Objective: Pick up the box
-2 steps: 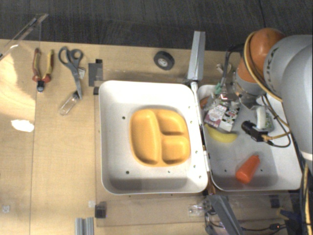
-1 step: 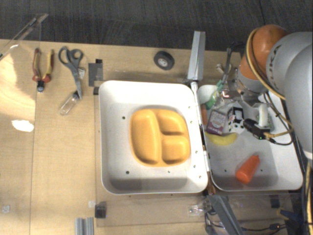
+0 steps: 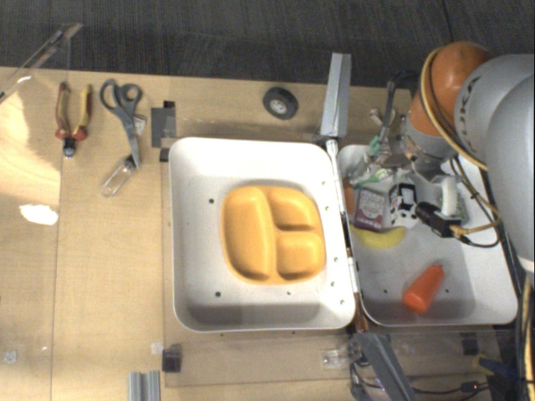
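The gripper (image 3: 393, 192) hangs over the right bin (image 3: 476, 307) near its left wall; whether it is open cannot be told. The box (image 3: 370, 207) lies just beside it, against that wall.

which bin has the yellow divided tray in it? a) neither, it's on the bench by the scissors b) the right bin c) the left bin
c: the yellow divided tray lies in the middle of the left bin, while the right bin holds the box, an orange object and other small items under the arm.
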Available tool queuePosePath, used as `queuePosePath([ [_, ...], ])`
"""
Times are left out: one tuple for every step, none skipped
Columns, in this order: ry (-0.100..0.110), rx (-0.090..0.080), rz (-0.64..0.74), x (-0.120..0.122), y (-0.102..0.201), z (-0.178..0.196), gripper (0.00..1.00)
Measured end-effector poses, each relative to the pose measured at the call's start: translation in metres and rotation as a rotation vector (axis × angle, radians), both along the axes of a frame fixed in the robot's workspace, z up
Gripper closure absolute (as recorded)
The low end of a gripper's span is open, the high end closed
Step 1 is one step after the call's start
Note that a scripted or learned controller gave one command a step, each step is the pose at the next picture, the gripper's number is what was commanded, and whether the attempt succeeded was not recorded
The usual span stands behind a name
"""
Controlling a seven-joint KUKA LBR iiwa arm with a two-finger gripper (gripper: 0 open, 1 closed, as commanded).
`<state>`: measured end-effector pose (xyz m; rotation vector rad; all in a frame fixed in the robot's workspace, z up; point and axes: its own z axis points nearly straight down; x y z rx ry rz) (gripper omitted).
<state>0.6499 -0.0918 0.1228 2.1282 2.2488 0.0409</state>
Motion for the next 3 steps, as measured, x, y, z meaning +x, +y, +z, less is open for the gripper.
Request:
queuePosePath([
  [0.038,-0.003,0.24,-0.053,0.001,-0.033,0.0],
  [0.029,-0.002,0.245,-0.05,0.004,-0.021,1.0],
  [0.044,0.011,-0.029,-0.032,0.065,0.064,1.0],
])
